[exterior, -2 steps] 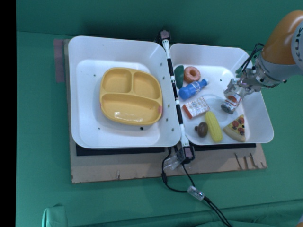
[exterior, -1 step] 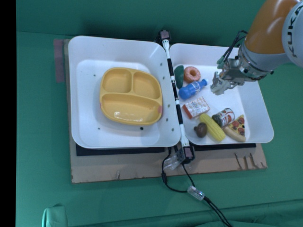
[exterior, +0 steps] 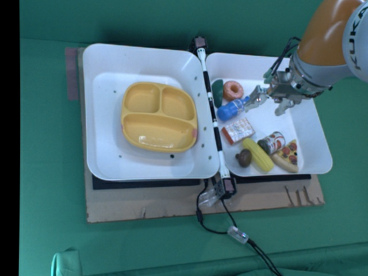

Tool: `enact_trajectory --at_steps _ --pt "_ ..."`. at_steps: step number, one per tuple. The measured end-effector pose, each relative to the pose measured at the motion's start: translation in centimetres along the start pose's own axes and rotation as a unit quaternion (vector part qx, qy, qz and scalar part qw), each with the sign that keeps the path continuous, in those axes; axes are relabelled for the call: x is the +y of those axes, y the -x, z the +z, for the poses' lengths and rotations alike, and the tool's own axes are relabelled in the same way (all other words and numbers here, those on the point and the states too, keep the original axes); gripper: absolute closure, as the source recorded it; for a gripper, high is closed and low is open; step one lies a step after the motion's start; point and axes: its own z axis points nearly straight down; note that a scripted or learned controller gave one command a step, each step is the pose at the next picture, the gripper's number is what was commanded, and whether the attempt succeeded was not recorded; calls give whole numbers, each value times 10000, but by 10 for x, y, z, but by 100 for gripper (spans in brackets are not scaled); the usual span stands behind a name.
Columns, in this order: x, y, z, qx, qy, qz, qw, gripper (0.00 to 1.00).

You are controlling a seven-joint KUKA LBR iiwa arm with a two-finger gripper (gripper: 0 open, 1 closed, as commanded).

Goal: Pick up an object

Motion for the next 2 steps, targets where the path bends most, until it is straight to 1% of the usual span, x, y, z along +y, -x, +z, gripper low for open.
enact_trajectory --at_steps 1,2 --pt "49 29 96 -15 27 13 10000 0" --pt "113 34 98 -15 -32 -15 10000 0"
